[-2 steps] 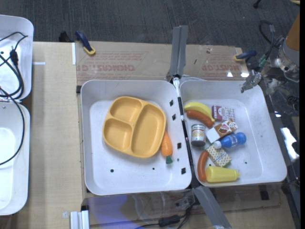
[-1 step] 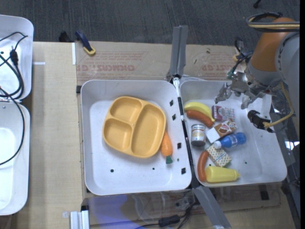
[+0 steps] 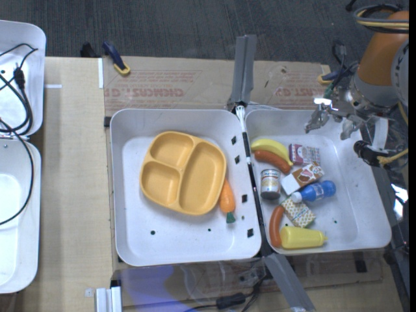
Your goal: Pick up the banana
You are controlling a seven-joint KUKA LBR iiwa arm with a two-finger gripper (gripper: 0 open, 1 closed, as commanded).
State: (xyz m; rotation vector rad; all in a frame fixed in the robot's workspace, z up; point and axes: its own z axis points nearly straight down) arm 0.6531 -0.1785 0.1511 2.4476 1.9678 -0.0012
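Nearest, a yellow bottle (image 3: 301, 238) lay at the right bin's (image 3: 361, 239) near edge. Farther in, the banana (image 3: 270, 149) rested at that bin's far left, beside a small can (image 3: 270, 182). Beyond, the gripper (image 3: 333, 123) hovered over the far right, fingers spread, grasping nothing.

The banana (image 3: 271, 150) lies open from above, with bare bin floor (image 3: 331, 138) to its right. A sausage (image 3: 275, 160) touches its lower side; a can (image 3: 270, 182) stands just below.
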